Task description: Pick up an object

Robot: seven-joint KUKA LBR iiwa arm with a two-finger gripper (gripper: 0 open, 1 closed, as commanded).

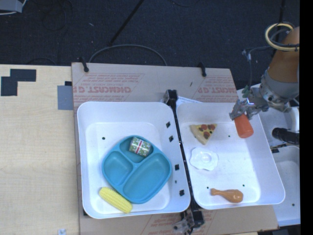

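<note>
My gripper hangs over the far right part of the right bin. It is shut on an orange-red cylinder, which pokes down from between the fingers and seems to be lifted off the bin floor. In the same bin lie a pizza slice, a white fried egg and a brown chicken drumstick. The grey arm with its orange band comes in from the upper right.
The left bin holds a blue divided plate with a small green-and-red can in its far compartment. A yellow corn cob lies by the plate's near left. A black divider runs between the bins.
</note>
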